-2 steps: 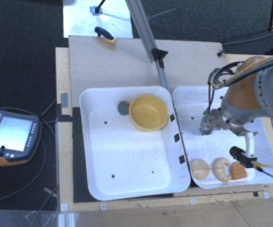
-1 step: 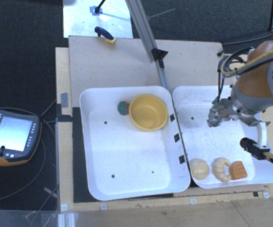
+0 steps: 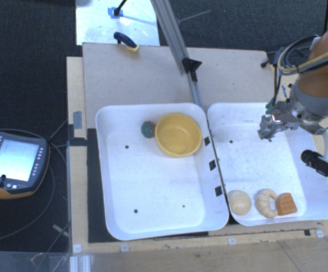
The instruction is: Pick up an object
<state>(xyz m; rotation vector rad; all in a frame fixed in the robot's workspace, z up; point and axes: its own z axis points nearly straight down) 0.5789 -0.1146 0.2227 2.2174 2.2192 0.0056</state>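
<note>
Pincer (image 3: 268, 130) hung over bare right bin (image 3: 249, 163) floor; its opening cannot be told. Croissant (image 3: 265, 202) lies well nearer the camera, probably the target.

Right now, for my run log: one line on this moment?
pincer: over right bin, upper area | yellow bowl, green ball: left bin | croissant, orange block: right bin's near edge

Bright, even overhead light, soft shadows, mild glare on white bins (image 3: 152, 220).

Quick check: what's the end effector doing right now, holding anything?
End effector: above the right bin, apart from the three items in its near corner; open or closed cannot be told.
</note>
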